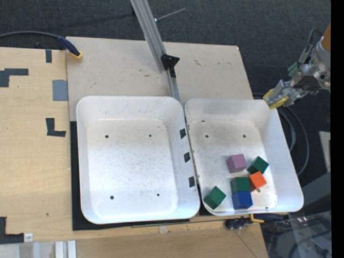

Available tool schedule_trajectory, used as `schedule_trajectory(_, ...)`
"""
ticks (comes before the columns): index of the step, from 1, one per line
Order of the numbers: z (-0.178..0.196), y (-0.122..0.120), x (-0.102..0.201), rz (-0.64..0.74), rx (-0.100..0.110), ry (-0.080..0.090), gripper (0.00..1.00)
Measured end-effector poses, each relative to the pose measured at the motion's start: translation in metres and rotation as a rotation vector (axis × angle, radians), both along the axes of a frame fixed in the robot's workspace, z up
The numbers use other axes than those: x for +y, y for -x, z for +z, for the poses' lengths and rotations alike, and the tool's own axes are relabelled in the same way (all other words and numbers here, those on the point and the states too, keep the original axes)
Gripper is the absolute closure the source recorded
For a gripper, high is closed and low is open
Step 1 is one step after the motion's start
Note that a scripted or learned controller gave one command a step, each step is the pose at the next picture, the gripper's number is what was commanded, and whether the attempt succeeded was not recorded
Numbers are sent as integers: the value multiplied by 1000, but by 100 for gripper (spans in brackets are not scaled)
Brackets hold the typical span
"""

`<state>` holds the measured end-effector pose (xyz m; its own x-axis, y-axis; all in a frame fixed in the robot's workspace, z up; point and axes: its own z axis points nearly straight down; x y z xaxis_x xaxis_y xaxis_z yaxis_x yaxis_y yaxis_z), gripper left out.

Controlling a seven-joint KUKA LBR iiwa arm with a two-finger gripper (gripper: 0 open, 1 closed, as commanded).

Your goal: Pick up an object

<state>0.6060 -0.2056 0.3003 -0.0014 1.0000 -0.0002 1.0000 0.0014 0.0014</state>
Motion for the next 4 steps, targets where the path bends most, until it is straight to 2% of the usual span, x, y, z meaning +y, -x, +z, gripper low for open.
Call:
schedule_trajectory(1, -20, 20, 46, 3, 6, -2, 100)
schedule_trajectory(3, -46, 38, 144, 4, 6, -2, 100)
schedule_trajectory(4, -64, 58, 193, 4, 7, -2, 100)
